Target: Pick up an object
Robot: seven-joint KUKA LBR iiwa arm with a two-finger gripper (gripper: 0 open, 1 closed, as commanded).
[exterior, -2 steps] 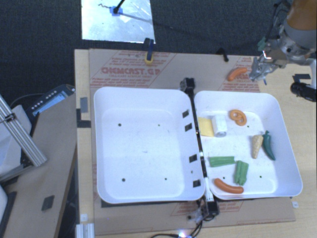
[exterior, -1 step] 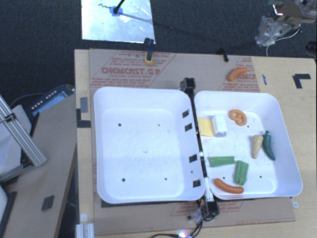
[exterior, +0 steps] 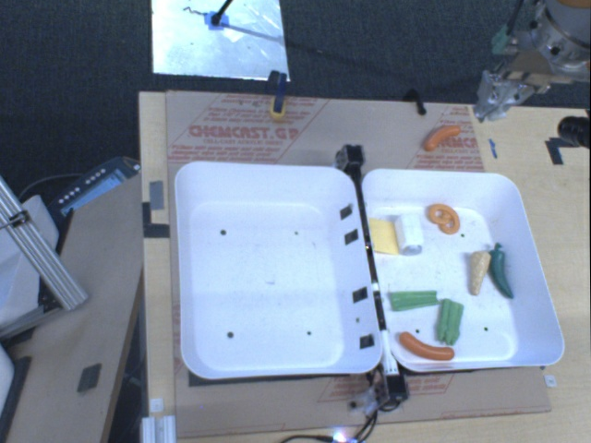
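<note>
**Desk:** Pincer [exterior: 492,100]: how far open?

**Photographer:** Cannot tell from this slant. Hangs at the upper right of the frame, over the bare bench [exterior: 554,201] and outside both bins. Touches none of the items.

**Desk:** Nearest item?

**Photographer:** Orange sausage [exterior: 442,137] on the printed cardboard [exterior: 240,129], just above the right bin [exterior: 540,303] and down-left of the pincer. Long axis from lower left to upper right.

**Desk:** And inside that bin?

**Photographer:**
- Second orange sausage [exterior: 426,346] near the bottom wall, almost level, with the right end slightly lower.
- Green bean [exterior: 413,298] above it, lying left to right.
- Green pod bundle [exterior: 450,320] just beside that, close to upright in the frame.
- Dark green pepper [exterior: 500,270] at the right, stem up and tip to the lower right, with a pale corn piece [exterior: 477,271] pressed against its left side.
- Orange pretzel ring [exterior: 443,218] near the top.
- Yellow block [exterior: 384,236] touching a white cylinder [exterior: 409,233] by the left wall.

**Desk:** Anything in the way?

**Photographer:** Black clips [exterior: 351,237] along the seam with the left bin [exterior: 268,178], close to the yellow block.
</note>
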